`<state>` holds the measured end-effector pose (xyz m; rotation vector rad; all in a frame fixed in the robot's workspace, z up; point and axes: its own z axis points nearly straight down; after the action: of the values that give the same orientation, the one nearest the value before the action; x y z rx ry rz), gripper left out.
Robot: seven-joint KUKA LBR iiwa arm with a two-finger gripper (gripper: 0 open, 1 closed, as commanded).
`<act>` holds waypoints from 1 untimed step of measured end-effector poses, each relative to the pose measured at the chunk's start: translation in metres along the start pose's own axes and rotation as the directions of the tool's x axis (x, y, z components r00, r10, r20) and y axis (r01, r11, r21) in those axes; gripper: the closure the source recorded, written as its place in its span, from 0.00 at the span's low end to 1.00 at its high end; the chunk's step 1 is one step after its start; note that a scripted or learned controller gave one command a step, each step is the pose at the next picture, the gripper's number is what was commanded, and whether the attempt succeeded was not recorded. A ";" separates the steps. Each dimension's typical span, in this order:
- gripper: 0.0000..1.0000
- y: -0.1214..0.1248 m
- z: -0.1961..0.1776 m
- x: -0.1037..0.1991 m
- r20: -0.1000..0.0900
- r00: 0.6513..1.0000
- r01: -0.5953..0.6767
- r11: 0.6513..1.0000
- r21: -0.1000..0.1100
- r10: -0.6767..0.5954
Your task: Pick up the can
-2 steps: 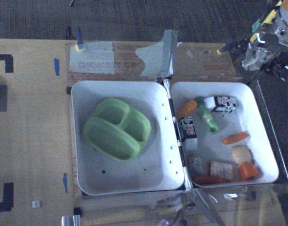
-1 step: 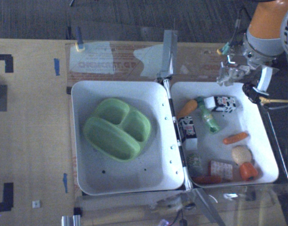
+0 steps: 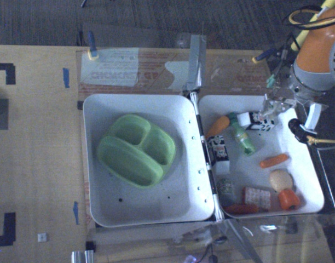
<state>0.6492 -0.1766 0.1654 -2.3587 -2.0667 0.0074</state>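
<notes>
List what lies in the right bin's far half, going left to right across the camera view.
Black-and-white carton by the divider → orange carrot → green bottle → small black-and-white box → gripper → flat orange piece.

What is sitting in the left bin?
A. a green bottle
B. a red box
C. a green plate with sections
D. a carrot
C: the green plate with its sections lies in the left bin, while the carrot and bottle lie in the right bin.
</notes>
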 end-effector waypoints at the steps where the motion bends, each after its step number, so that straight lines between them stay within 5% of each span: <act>1: 1.00 -0.018 -0.041 0.022 0.000 0.978 0.207 0.978 -0.002 -0.207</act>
<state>0.6350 -0.1528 0.2061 -2.1307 -2.3016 0.0041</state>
